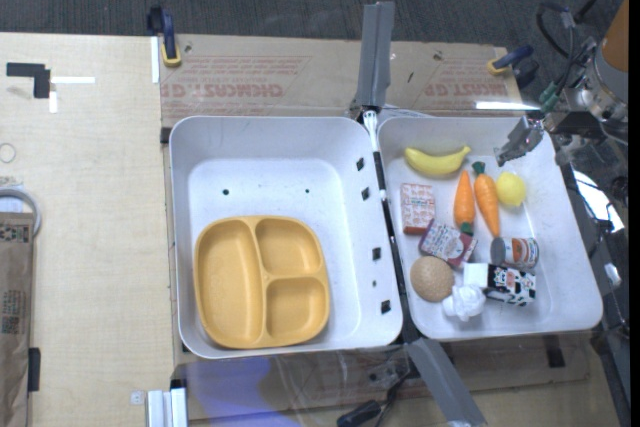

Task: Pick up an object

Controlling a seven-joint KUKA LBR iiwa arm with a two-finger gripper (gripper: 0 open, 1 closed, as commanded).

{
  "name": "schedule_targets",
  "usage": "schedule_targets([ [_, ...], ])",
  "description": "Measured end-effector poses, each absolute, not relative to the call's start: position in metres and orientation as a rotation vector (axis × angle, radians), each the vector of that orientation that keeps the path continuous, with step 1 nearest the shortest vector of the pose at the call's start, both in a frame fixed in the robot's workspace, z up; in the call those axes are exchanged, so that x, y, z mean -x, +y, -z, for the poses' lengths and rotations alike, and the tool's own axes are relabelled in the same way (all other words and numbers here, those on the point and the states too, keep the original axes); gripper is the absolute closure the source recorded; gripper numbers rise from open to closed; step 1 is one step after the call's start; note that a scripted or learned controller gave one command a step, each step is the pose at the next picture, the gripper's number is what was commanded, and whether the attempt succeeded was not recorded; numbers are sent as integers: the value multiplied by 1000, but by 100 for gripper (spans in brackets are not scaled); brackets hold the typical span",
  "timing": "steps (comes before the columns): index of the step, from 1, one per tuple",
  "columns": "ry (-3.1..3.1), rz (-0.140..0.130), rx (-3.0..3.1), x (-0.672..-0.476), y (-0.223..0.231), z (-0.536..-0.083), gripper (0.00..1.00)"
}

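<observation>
Nothing picked yet, we judge: left bin [190, 215] holds just a yellow divided plate [262, 280]; right bin [580, 300] has banana [437, 160], carrots [477, 200], lemon [511, 188], all lying loose. Gripper [520, 140] hovers at the far right rim, fingers apart, clamped on nothing. Descent, grasp and lift all remain.

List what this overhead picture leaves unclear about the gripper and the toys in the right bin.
- Gripper: too small and blurred to tell how its fingers stand.
- Arm: cut off by the right edge.
- Small carton: its print is too small to read.
- White lump: too blurred to identify.
</observation>
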State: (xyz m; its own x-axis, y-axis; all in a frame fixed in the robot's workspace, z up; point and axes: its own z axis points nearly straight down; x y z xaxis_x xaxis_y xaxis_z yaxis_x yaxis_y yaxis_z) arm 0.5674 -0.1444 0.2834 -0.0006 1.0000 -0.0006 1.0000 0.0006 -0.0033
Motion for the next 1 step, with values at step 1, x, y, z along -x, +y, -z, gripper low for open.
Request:
schedule_targets([
  [1, -2485, -2, 1919, -556, -113, -213, 0],
])
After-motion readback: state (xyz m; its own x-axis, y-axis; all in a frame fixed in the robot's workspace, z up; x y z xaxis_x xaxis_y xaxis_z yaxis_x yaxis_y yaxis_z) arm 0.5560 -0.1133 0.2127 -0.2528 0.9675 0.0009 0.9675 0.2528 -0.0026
